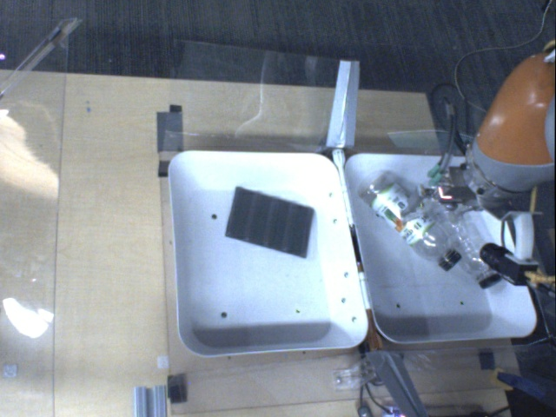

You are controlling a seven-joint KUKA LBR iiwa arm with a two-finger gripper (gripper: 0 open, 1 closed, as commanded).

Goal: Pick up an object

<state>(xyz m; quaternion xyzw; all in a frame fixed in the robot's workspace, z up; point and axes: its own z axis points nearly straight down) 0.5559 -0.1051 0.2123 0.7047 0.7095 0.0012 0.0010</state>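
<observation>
While gripper (pixel 445 194) hangs over right bin (pixel 452 324), fingers' state unclear, clear bottles (pixel 401 211) below, dark pad (pixel 269 221) in left bin (pixel 261 337).

Open floor around black pad (pixel 269 221); bottles (pixel 404 215) crowded

You've got one fixed cam, mounted above the bench (pixel 95 259), looking down at a slant w/ the far side at the frame's top. It sits far enough back to take in both bins: left bin (pixel 195 320) near center, right bin (pixel 434 324) toward the right edge. The arm (pixel 521 129) enters from the right.
</observation>
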